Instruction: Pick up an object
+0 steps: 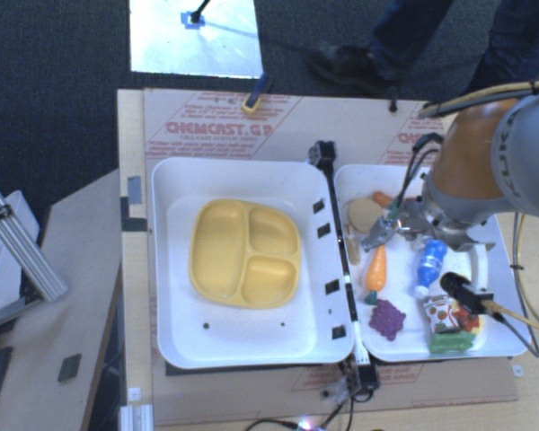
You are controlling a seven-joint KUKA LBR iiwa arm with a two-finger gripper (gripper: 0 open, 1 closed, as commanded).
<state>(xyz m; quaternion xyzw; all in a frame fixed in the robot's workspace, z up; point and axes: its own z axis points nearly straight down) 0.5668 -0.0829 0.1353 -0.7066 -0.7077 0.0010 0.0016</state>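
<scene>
My gripper (380, 233) hangs low over the left part of the right bin (503, 241), at the end of the grey arm that reaches in from the right. Just below it lies an orange carrot (375, 270). A tan round piece (362, 212) sits right behind it, and a small orange-red item (382, 198) lies further back. To the gripper's right lies a blue bottle (429, 264). Nothing shows held in the gripper.
Purple grapes (388, 318), a small printed carton (442, 312) and a green item (455, 340) lie along the right bin's front. The left bin (171, 268) holds a yellow divided plate (244, 252). A black divider (337, 241) runs between the bins.
</scene>
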